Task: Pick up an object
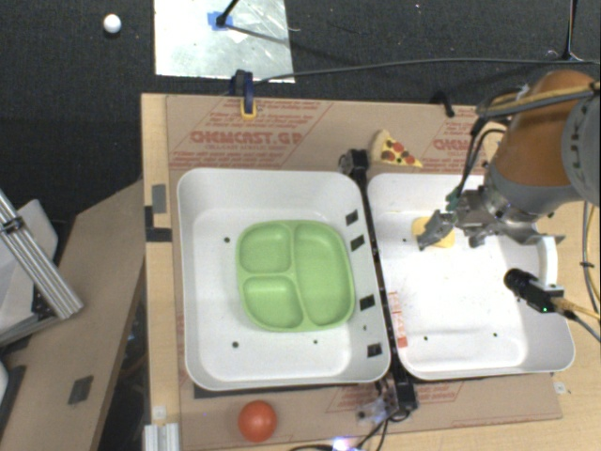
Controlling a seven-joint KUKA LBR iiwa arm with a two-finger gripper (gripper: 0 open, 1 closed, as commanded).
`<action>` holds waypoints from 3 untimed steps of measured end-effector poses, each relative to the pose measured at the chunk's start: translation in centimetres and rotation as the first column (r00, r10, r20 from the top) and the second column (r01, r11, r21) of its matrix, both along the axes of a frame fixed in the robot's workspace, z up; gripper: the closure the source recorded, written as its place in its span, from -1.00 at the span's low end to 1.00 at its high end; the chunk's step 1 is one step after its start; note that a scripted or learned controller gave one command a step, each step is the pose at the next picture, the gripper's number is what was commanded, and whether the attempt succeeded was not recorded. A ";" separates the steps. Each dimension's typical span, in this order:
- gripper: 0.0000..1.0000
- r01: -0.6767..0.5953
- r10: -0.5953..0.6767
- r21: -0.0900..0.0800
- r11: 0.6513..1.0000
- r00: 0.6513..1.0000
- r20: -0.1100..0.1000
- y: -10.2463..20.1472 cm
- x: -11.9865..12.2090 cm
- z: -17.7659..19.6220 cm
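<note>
Dark speckled floor (75,111) around a brown board (282,125); a silvery sheet (221,26), perhaps foil

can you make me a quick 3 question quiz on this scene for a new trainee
1. True or false: the green divided tray lies in the left bin.
2. Which toy lies on the board outside the bins, just beyond their far edge? A) pizza slice B) banana C) cup
3. Fill in: the gripper is over a ______ object in the right bin.

Key
1. True.
2. A, the pizza slice sits beyond the bins' far edge.
3. Yellow; the yellow object is partly hidden under the gripper, so whether it is grasped cannot be told.
</note>
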State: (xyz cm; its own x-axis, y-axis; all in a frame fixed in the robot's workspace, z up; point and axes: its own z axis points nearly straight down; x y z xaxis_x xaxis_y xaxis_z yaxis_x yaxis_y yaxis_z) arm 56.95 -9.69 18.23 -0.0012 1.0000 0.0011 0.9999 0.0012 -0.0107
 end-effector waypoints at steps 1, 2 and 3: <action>-1.00 -0.002 0.002 -0.001 1.000 1.000 0.012 0.0 0.3 0.6; -1.00 -0.001 0.001 0.000 1.000 1.000 0.008 0.9 -0.1 -4.9; -1.00 0.000 0.000 0.000 1.000 1.000 0.008 0.9 -0.1 -10.0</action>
State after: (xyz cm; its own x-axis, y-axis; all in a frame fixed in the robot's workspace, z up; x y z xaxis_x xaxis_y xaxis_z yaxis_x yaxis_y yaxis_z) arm 56.83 -8.75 8.18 -0.0011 1.0000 0.0008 1.0000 0.0011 -0.0025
